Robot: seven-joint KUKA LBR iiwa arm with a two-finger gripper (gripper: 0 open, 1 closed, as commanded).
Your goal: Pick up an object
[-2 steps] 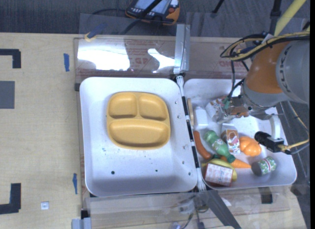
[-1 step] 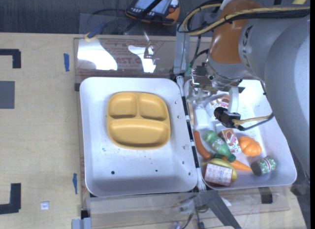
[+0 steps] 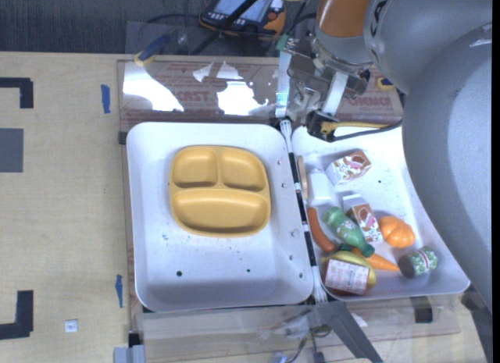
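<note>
My gripper (image 3: 306, 102) hangs over the back rim where the two bins meet, with nothing seen in it. The right bin (image 3: 391, 166) holds toy food toward its front. A white and red packet (image 3: 350, 165) lies nearest the gripper. Further forward are a small red and white carton (image 3: 363, 217), a green bottle (image 3: 344, 227), a red sausage (image 3: 319, 233), an orange fruit (image 3: 398, 233), a carrot (image 3: 380, 261), a labelled jar (image 3: 345, 274) on a banana, and a green and red can (image 3: 419, 261).
A yellow divided plate (image 3: 221, 190) sits in the left bin (image 3: 156, 260). The arm's grey body covers the right bin's right side. A clear sheet (image 3: 195, 88) lies behind the bins on the wooden bench.
</note>
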